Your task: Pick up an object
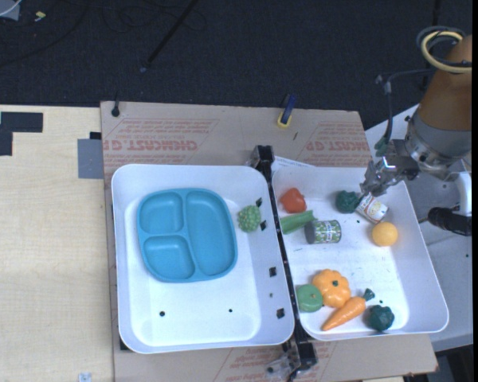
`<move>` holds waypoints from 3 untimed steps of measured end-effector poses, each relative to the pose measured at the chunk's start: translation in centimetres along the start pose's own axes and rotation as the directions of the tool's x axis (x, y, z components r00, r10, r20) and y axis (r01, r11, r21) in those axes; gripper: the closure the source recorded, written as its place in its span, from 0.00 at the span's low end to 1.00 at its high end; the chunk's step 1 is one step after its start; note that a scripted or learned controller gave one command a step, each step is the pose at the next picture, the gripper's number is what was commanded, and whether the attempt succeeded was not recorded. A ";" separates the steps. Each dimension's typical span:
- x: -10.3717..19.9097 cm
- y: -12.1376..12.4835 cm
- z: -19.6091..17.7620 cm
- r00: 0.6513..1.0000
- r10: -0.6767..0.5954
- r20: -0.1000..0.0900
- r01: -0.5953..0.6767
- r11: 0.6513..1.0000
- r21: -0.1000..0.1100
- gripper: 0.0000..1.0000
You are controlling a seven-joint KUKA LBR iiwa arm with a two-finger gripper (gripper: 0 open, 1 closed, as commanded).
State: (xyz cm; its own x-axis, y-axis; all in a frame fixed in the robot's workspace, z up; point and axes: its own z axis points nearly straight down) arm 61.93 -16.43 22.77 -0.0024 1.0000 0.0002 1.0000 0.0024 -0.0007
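- A pale wooden worktop (40,245) carries a brown cardboard sheet (191,138) with two shallow white bins on it, under a dark backdrop.
- The left bin (191,317) holds a blue three-compartment plastic tray (186,235) and a small green broccoli toy (249,218) near its right wall.
- The right bin (418,289) holds a red toy pepper (293,200), a small dark tin (327,231), a yellow ball-shaped fruit (385,234), an orange pumpkin toy (332,286) and an orange carrot (343,313).
- The claw (376,183) hangs over the right bin's upper right, just above a small white packet (373,208); how far it is open cannot be made out.
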 end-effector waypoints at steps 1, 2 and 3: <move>4.9 0.3 1.0 1.000 -0.001 -0.002 0.001 1.000 0.003 1.00; 10.6 -0.8 0.0 1.000 -0.002 -0.001 0.002 1.000 0.003 1.00; 15.8 -0.8 1.0 1.000 -0.002 -0.001 0.002 1.000 0.004 1.00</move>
State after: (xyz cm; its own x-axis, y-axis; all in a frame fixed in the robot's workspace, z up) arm 61.08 -0.60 21.75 -0.0039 1.0000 0.0016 1.0000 0.0040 -0.0047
